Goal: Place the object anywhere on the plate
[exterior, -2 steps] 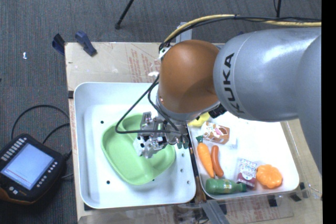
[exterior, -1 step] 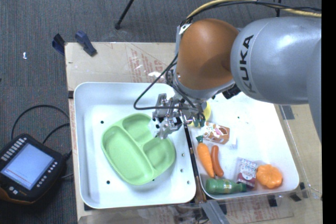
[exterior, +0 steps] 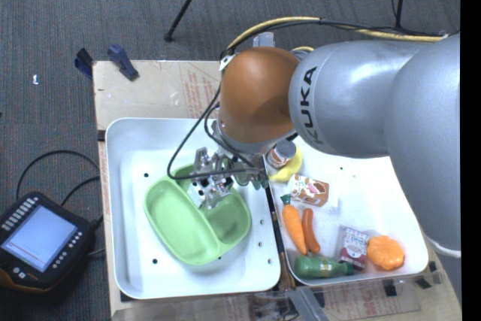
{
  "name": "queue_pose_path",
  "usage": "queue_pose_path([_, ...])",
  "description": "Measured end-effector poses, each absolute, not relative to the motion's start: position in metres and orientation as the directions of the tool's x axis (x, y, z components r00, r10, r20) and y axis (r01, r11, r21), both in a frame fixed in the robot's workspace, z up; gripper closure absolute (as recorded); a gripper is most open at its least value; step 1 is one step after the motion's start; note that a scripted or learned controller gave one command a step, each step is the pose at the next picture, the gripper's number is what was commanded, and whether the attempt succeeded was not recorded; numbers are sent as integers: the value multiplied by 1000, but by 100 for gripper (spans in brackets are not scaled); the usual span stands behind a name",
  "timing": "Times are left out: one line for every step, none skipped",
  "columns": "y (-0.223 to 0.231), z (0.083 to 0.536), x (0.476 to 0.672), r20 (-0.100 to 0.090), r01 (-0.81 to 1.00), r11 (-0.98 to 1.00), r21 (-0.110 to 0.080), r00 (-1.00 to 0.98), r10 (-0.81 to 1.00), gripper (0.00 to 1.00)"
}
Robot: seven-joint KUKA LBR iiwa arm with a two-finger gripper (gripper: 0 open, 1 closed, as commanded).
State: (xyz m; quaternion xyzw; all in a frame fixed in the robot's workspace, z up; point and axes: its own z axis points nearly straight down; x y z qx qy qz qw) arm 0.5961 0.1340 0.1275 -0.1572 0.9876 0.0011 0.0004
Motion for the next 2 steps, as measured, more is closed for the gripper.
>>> queue_pose_path([118,122,631,-10,-413,911,1,-911,-413,100])
queue_pose_path([117,119,630,-4,-412,911,2,-911,-412,0])
